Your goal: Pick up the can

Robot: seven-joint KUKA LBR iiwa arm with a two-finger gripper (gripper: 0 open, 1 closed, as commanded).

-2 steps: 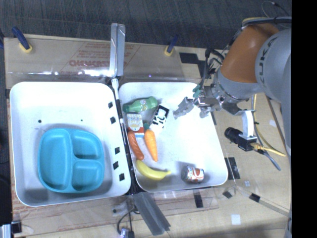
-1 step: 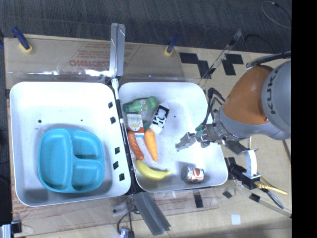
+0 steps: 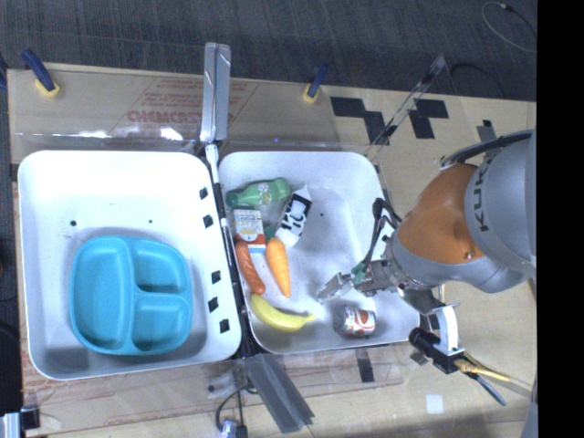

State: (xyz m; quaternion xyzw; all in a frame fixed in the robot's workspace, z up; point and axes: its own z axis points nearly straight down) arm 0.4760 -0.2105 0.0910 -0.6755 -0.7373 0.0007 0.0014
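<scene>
The can [image 3: 358,320], small and lying on its side with a red and silver label, rests near the front wall of the right bin [image 3: 351,176]. My gripper [image 3: 334,286] hangs low in that bin, just above and to the left of the can, pointing left. It is close to the can but not around it. The grey arm with its orange band [image 3: 438,226] reaches in over the bin's right rim.
In the right bin's left half lie a banana [image 3: 280,313], two carrots [image 3: 278,265], a small carton [image 3: 248,224], a green packet [image 3: 260,192] and a white bottle [image 3: 294,217]. The left bin [image 3: 46,181] holds a blue divided tray [image 3: 132,292].
</scene>
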